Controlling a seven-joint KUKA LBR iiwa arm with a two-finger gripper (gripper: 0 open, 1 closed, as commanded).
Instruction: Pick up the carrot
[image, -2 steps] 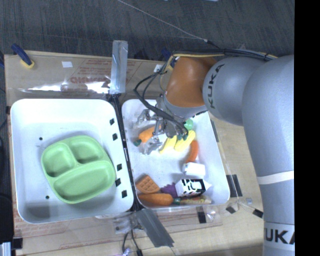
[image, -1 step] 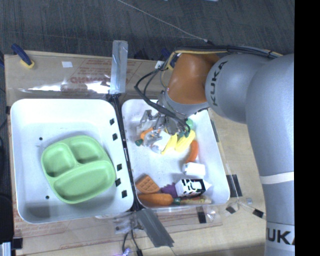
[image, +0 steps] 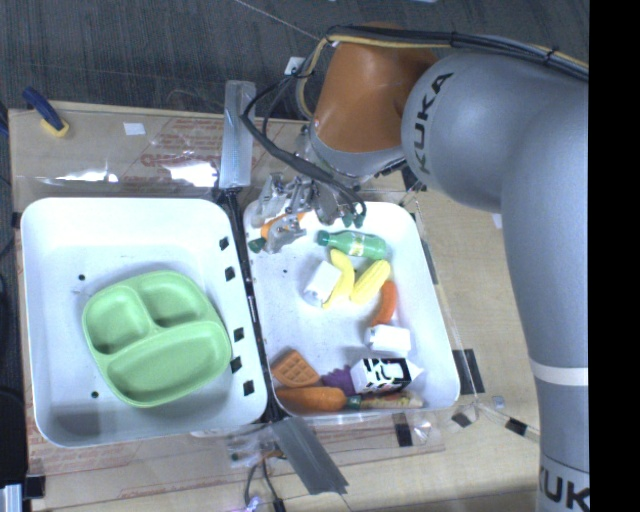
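Camera view. Two white bins side by side: left bin (image: 50, 300) holds a green divided plate (image: 155, 335) in its lower middle. Right bin (image: 435, 320) carries the clutter.

Carrot (image: 385, 301) lies in the right-centre of the right bin, close to the right wall. Long axis runs near vertical in the frame, tilted slightly; which end is the tip cannot be resolved. Its upper end touches or nearly touches the yellow corn piece (image: 371, 278); its lower end meets a white block (image: 389, 339).

Neighbours: yellow banana-like piece (image: 342, 276) and a white cylinder (image: 320, 283) just to the left of the corn; green bottle (image: 352, 242) above them, lying crosswise. Lower edge of bin: waffle-brown piece (image: 292, 368), orange sausage-shaped item (image: 312, 399), a purple item (image: 342, 380), black-and-white box (image: 385, 373).

Open room: bare bin floor left of the white cylinder and down the middle-left of the right bin. Between carrot and right wall the gap is narrow.

Gripper (image: 283, 218) sits at the upper left corner of the right bin, well apart from the carrot, under the orange-banded wrist. Metal parts there are cluttered with cables; whether the fingers are spread or closed cannot be told. An orange speck shows beside it, unidentified.
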